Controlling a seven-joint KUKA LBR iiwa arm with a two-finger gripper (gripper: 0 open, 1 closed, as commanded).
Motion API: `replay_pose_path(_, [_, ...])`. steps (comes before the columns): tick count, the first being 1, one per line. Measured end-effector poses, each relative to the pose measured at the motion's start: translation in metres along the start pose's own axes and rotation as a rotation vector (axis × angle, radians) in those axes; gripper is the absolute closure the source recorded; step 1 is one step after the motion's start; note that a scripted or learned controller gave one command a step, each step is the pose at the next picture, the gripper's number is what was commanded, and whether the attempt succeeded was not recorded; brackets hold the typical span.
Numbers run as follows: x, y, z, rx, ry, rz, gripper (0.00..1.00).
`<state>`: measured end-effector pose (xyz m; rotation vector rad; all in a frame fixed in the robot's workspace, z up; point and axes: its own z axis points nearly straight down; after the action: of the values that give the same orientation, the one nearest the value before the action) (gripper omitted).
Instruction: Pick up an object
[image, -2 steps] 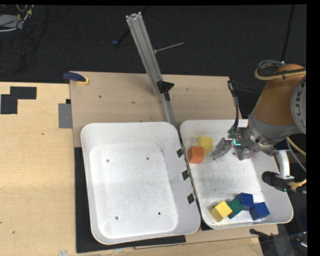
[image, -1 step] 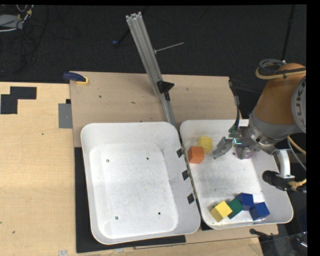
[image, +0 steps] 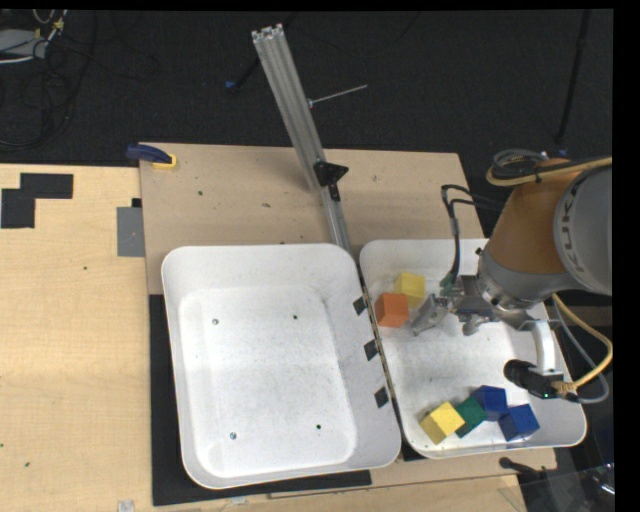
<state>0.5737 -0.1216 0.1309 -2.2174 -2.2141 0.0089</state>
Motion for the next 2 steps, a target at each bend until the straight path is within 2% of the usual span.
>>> replay_pose_path(1, [0.001, 0.001, 0.04, -0.008, -0.001, 0.001, 0.0])
replay_pose_path(2, [-0.001, 0.001, 0.029, -0.008, 0.0, 0.009, 1.0])
